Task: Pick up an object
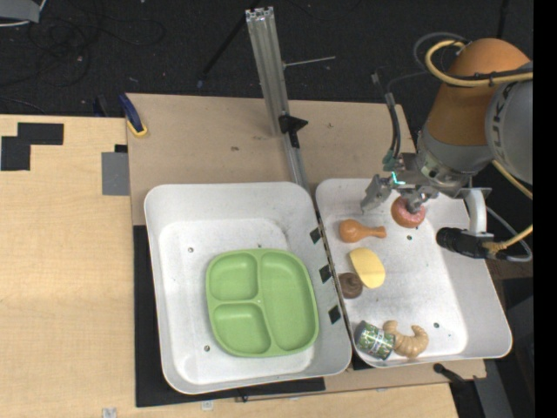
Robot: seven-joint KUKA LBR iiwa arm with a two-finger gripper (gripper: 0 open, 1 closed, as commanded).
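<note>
Reaching in from the right, grey arm (487,111) with orange band, wrist bent down over the far part of the right bin (470,320). Jaws (402,194) spread apart, one finger (376,192) angled out to the left, the other beside a round reddish object (408,212) that sits just below the wrist; whether that object is touched by the fingers cannot be told.

Right bin contents, far to near:
- round reddish object, far end, under the jaws.
- orange pear-shaped piece (359,230), just left of it and near the bin's left wall.
- yellow lump (368,267), mid-bin.
- small brown piece (350,285), touching the yellow lump's near left side.
- green-patterned can (376,340), lying on its side at the near edge.
- tan croissant-shaped piece (410,338), just right of the can.

Left bin (174,233): one green divided plate (261,302), three compartments, lying flat toward the near right.

Worktop (200,138): brown board carrying both bins; metal post (271,77) standing at the far side between them.
</note>
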